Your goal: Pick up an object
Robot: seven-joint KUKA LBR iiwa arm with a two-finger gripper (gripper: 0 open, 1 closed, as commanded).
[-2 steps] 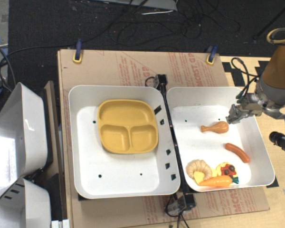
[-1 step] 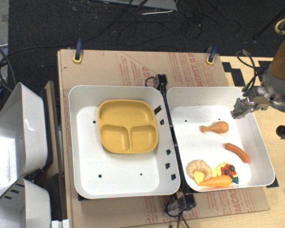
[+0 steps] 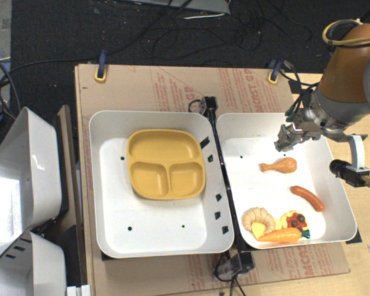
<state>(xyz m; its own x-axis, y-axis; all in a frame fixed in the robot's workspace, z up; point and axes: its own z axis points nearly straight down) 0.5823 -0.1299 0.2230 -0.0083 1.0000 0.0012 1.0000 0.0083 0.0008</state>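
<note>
The gripper (image 3: pixel 288 137) hangs at the right bin's (image 3: pixel 243 125) far edge, just above the drumstick (image 3: pixel 280 165), likely lining up; its grip state I cannot tell.

Right bin (image 3: pixel 234 165): left half of floor bare, open approach from above. Toys crowd the right and near side: drumstick (image 3: pixel 279 165) mid-floor, sausage (image 3: pixel 308 198) toward the right wall, croissant (image 3: pixel 258 218), carrot (image 3: pixel 280 235) and pizza slice (image 3: pixel 295 219) bunched at the near rim, touching or nearly so. Gripper (image 3: pixel 285 139) hangs just above the drumstick, at the far side. Left bin (image 3: pixel 105 184): yellow divided plate (image 3: pixel 166 164) takes the centre; bare floor all round it, widest along the near side.
</note>
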